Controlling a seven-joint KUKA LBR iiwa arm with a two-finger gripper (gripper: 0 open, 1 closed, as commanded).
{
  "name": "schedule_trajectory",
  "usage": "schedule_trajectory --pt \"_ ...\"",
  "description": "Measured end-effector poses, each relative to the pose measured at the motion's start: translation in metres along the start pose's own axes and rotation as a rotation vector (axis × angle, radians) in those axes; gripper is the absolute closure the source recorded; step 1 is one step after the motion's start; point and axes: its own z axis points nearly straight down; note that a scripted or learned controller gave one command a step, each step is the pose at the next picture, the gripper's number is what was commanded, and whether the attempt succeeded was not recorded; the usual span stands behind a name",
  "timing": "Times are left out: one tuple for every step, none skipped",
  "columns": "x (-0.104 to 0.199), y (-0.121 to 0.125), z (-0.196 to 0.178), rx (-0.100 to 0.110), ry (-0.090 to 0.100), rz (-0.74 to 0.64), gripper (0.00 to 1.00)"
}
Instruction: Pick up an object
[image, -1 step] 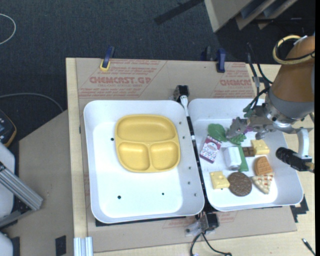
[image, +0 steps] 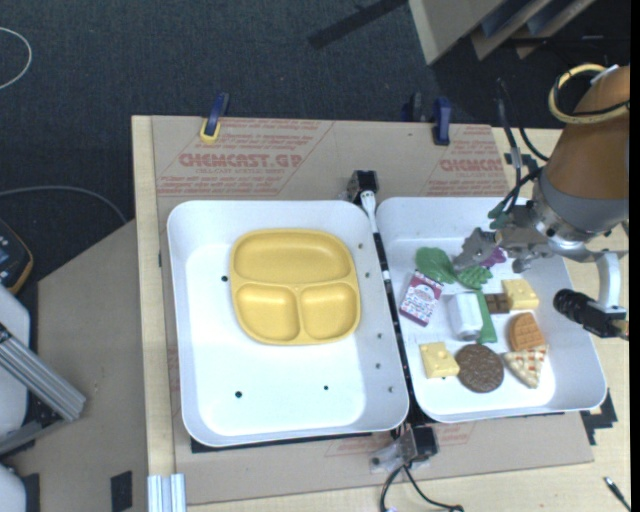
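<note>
The gripper (image: 478, 250) hangs over the right bin (image: 580, 385) near the green toy (image: 436, 264), can't tell its opening or whether it's got anything, so the robot should probably drop straight onto one piece, clear of the crowded neighbours.

yellow divided tray (image: 295, 284) in left bin (image: 200, 330) | blue clamp (image: 441, 120) | yellow clamp (image: 212, 122)

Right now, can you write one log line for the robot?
phase: reaching | gripper: over right white bin, above green toy leaf | held: nothing seen | yellow divided plastic tray: left bin
</note>
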Motion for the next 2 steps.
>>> schedule_trajectory --pt "0.006 0.005 0.061 0.006 0.001 0.0 0.0" --pt "0.006 0.007 0.109 -0.004 0.0 0.0 0.0"
